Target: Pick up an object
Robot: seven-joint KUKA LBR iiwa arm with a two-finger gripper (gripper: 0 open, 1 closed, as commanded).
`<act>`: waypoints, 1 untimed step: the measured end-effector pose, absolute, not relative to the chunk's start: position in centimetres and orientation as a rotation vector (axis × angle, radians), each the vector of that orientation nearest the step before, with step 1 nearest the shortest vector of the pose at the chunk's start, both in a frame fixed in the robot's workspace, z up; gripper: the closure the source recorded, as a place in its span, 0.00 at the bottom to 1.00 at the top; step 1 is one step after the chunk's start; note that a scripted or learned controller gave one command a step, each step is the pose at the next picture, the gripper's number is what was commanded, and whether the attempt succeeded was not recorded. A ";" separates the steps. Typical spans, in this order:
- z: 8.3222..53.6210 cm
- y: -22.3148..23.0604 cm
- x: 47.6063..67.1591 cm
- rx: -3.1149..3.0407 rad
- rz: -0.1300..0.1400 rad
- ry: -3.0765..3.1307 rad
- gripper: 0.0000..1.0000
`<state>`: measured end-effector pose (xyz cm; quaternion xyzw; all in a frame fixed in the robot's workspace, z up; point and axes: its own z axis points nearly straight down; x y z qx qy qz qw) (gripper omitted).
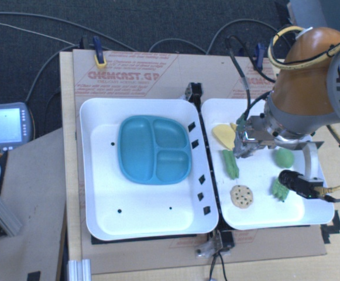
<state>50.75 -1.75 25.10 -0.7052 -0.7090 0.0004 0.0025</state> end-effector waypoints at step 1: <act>23.7 3.2 50.6 -2.212 0.004 -2.222 1.00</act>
